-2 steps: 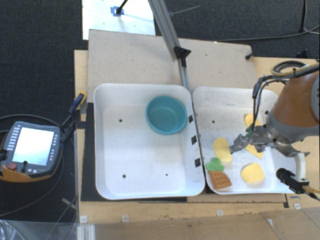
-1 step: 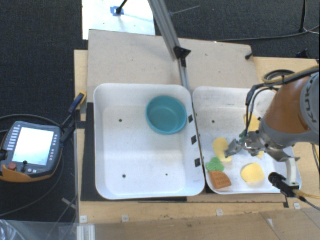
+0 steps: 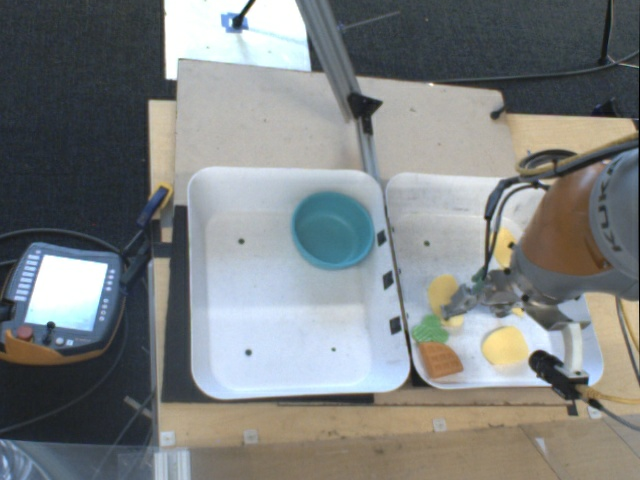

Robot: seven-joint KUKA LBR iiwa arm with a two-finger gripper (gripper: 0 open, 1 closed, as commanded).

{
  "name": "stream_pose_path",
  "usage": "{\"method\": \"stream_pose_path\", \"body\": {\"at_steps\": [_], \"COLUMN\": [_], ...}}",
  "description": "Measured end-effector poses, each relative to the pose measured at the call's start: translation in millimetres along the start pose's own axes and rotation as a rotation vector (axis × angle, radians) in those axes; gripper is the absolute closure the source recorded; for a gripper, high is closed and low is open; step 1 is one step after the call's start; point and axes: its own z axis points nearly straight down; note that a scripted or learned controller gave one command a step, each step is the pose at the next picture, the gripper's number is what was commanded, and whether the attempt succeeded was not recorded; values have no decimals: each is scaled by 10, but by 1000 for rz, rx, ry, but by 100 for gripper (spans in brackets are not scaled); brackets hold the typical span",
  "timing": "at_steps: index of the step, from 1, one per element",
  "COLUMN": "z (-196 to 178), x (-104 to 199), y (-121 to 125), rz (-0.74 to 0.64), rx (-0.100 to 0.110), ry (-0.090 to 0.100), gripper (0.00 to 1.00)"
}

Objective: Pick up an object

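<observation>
Gripper (open or shut — cannot tell) touches the yellow object.

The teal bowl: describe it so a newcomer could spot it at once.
Find the left white bin of the two. The teal bowl sits near its back right corner, beside the divider. It is round, open side up, and unlike the small yellow and green items in the right bin.

No legible text, labels, brands or numbers found. Bright screen on handheld control pendant left of table washed out, unreadable. Keys beside screen too small to read.
</observation>
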Motion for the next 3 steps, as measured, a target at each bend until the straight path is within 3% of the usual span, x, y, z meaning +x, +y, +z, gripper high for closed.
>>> {"method": "stream_pose_path", "body": {"at_steps": [1,3], "z": [-116,-1091], "x": [0,-77], "y": [10,24], "rz": [0,-1], "rx": [-3,-4], "ry": [0,-1], "gripper": [100,100]}}
